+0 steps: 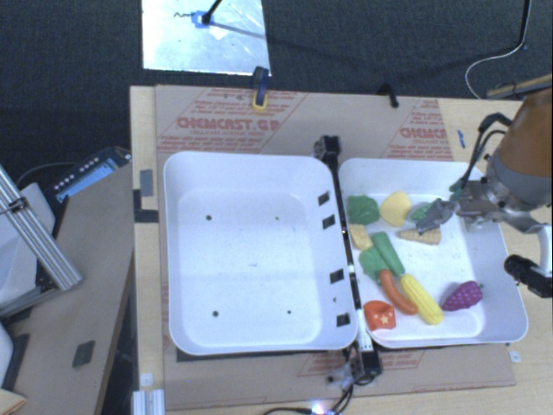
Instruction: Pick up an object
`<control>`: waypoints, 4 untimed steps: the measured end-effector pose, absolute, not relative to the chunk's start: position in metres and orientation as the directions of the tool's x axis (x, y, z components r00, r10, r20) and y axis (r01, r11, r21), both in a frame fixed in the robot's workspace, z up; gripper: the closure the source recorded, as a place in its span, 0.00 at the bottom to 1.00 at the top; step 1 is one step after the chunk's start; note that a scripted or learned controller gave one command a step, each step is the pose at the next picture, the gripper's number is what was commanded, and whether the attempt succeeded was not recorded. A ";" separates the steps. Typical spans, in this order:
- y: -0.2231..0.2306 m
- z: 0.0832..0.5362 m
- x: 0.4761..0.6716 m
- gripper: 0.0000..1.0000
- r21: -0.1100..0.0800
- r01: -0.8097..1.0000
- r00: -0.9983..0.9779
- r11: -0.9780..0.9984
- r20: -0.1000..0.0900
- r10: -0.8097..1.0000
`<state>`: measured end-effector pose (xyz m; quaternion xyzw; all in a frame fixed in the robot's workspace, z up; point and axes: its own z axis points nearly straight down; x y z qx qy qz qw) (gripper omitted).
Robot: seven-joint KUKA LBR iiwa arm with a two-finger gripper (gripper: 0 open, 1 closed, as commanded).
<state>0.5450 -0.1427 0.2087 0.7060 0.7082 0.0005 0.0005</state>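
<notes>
Left bin sits centre-left of frame, no toys on its floor from what I see. I pass over it.

Right bin in the right half carries all the toys. Moving left to right inside it: green lettuce-like piece at upper left; a small pale yellow piece below it; green cucumber lying at a diagonal; orange carrot and red pepper lower down; yellow lemon at the top; corn cob slanting toward lower right; purple grapes furthest right.

Gripper reaches in from the right edge, its tip low over the upper middle of the right bin. Directly at the tip lies a small tan wedge with something green against it. I judge this the likely target: it lies just below and left of the tip, long axis roughly left-right across the frame. The lemon is just to the left, near enough to be nudged.

I cannot tell how the tip is set or whether it grips anything; it blurs into the green bit.
</notes>
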 end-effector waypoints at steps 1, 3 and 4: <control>-0.210 0.078 0.526 0.00 -0.005 1.000 0.005 -0.005 0.000 1.000; -0.206 0.097 0.626 1.00 0.007 1.000 -0.007 0.007 -0.002 1.000; -0.126 0.136 0.662 1.00 0.007 1.000 -0.012 0.012 0.000 1.000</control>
